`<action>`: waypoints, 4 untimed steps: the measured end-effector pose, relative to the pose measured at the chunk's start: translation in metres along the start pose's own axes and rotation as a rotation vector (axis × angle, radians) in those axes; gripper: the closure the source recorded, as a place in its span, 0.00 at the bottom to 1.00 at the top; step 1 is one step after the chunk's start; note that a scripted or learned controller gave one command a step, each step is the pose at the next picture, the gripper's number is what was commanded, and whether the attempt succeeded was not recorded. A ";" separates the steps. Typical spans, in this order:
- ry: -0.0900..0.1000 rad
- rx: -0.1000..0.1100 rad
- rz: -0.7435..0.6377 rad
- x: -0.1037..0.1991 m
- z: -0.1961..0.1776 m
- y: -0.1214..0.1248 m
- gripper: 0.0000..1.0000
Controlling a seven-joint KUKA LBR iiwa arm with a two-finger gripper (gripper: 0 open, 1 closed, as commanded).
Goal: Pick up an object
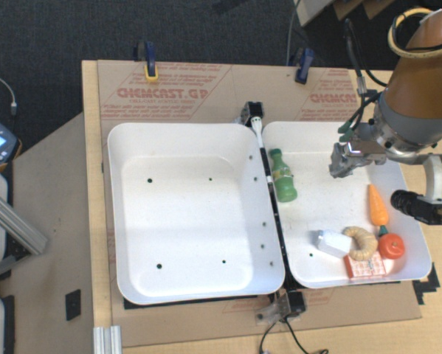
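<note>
My gripper (344, 164) hangs over the back of the right bin (309, 142), above bare floor, with no object seen between its fingers. A green bottle (282, 176) lies by the bin's left wall, well to the gripper's left. An orange carrot (378, 206) lies to the gripper's front right. At the bin's front sit a white and grey block (329, 243), a tan pretzel-shaped piece (361, 242), a red tomato (391, 246) and a red and white box (368, 268).
The left bin (132, 153) stands beside the right one, sharing a middle wall. A black arm part (420, 205) reaches over the right bin's right edge near the carrot. Clamps (148, 54) hold the cardboard sheet at the back.
</note>
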State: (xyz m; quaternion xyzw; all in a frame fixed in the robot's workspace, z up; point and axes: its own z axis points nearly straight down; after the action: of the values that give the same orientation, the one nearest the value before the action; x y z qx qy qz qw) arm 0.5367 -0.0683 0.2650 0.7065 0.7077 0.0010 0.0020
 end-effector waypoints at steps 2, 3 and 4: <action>-0.003 -0.005 -0.001 0.000 -0.020 0.001 1.00; -0.004 -0.008 -0.002 0.000 -0.030 0.002 1.00; -0.006 -0.010 -0.003 0.000 -0.040 0.003 1.00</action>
State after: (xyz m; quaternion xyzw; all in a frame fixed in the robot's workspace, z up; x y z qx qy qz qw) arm 0.5391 -0.0686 0.3053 0.7055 0.7087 0.0026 0.0076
